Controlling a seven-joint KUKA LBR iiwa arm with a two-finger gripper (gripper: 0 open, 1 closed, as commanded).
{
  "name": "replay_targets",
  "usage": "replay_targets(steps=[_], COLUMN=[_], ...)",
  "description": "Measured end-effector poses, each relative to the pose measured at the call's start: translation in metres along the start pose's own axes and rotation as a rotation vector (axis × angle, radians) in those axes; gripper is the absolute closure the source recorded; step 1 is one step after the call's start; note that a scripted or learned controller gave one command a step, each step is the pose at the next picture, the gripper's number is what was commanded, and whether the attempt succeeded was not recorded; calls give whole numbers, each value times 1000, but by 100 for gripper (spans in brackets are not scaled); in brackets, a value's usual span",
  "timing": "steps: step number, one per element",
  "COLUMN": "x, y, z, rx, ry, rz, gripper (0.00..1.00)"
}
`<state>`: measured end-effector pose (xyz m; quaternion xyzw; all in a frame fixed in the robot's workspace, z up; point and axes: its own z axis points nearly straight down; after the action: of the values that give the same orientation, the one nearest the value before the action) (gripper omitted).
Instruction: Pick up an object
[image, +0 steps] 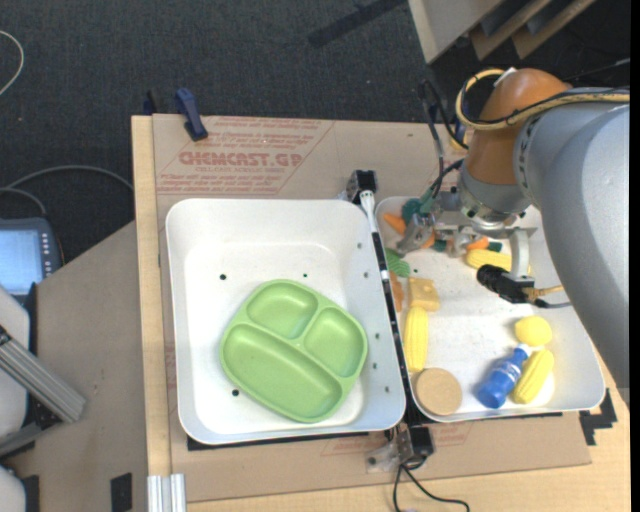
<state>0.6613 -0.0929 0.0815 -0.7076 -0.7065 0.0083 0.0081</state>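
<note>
My gripper (432, 228) hangs low over the far left corner of the right bin (570, 395), under the orange band (510, 110) of the arm. An orange piece (412, 238) and a green piece (398, 266) lie right beside it. Nearby in the same bin are a yellow wedge (424, 294), a yellow corn cob (415, 338), a round tan disc (438, 391), a blue bottle (499, 378), a yellow lemon (532, 331), a second corn cob (536, 374) and a banana-like yellow piece (490, 258).
The left bin (200, 240) holds a green divided plate (293, 350). A black clamp (363, 186) sits at the far end of the wall between the bins. The arm's grey body (590, 200) covers the right bin's far right side.
</note>
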Motion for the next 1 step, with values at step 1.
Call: replay_targets(steps=[1], x=[-44], y=[1], z=[0], rx=[-3], ry=[4], rz=[0], gripper=[0])
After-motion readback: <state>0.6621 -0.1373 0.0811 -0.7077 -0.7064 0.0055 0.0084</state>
